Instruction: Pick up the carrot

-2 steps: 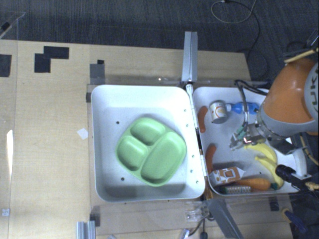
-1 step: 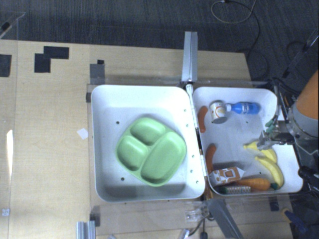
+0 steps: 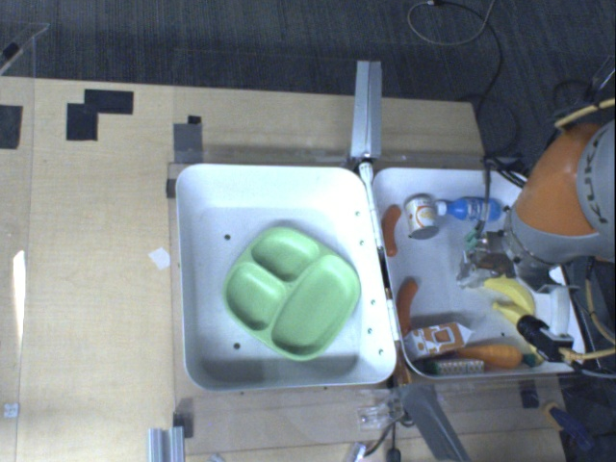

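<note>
Looking down on the bench (image 3: pixel 87 287), you see two white bins side by side: the left bin (image 3: pixel 207 258) at the centre of the frame and the right bin (image 3: pixel 438 287) toward the right edge. A green divided plate (image 3: pixel 292 292) with three compartments sits in the left bin. The arm (image 3: pixel 568 191), grey with its orange band, comes in from the right edge and reaches over the right bin's right half. Its hand (image 3: pixel 481 256) hangs just above a yellow banana (image 3: pixel 512 296); you cannot tell from this angle whether it is spread or pressed together, and nothing shows between its parts. Your carrot (image 3: pixel 491 356) lies along the lower wall of the right bin, toward the lower right of the frame, just beside a small orange-and-white carton (image 3: pixel 438 337). A plastic bottle (image 3: pixel 462 210) with a blue label lies in the bin's upper part, next to a tin can (image 3: pixel 421 215). Two reddish sausages (image 3: pixel 391 231) lie along that bin's left wall.
</note>
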{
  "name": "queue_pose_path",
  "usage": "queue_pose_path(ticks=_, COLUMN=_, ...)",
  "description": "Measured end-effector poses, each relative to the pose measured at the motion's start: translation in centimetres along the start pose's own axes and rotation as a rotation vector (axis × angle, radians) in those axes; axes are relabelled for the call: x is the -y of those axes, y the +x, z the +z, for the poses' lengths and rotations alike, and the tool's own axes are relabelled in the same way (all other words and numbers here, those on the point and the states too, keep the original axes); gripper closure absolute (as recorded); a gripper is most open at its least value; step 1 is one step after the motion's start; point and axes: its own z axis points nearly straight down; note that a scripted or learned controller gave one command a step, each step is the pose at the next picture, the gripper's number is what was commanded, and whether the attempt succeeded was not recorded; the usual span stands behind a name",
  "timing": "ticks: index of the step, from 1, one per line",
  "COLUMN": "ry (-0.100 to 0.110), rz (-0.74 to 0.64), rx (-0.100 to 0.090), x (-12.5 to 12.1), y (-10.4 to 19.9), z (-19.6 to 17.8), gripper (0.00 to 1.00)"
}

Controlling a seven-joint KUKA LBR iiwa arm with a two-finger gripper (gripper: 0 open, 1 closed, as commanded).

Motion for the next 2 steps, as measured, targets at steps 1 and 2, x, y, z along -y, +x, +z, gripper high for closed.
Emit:
queue_pose_path(ticks=1, ry=-0.016, rz=-0.001, rx=0.003, x=3.1, y=3.1, z=3.8, gripper=1.00)
queue_pose_path(ticks=2, ry=-0.005, rz=-0.305, rx=0.001, x=4.2, y=4.4, z=-5.7, gripper=1.00)
